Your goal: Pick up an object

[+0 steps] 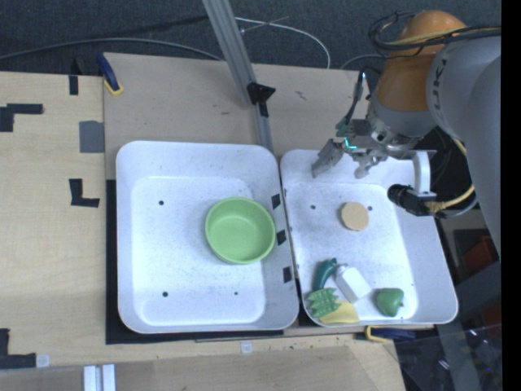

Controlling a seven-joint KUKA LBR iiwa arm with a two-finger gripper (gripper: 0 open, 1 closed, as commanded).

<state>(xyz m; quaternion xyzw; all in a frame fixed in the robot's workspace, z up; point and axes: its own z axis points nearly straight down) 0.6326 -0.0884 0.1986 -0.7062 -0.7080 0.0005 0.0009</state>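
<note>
Gripper [346,163]: over the far edge of the right bin [423,255], fingers apart, nothing between them. Hangs from the grey arm [456,72] reaching in from the right.

Disc [354,217]: tan, round, flat on the right bin's floor, just nearer the camera than the gripper and almost directly below it in the view. Nearest candidate for picking. No long axis; any finger orientation likely to serve. Free all round, nothing touching.

Cluster at the right bin's near edge, well apart from the gripper: brush [326,272], dark green, long axis running far-to-near with a slight tilt; white block [352,283] touching or just beside it; yellow-green piece [330,306] against the near wall; pepper [390,300], green, near the near-right corner, standing apart from the block. Crowded there; harder approach, judged.

Bowl [239,230]: green, upright, middle of the left bin [146,218], far to the gripper's side across the divide.

Pole [232,43]: grey, slanting across the far bench, ending near the bins' shared far corner. Close beside the gripper's station but not between gripper and disc.

Path down to disc: clear, judged.
</note>
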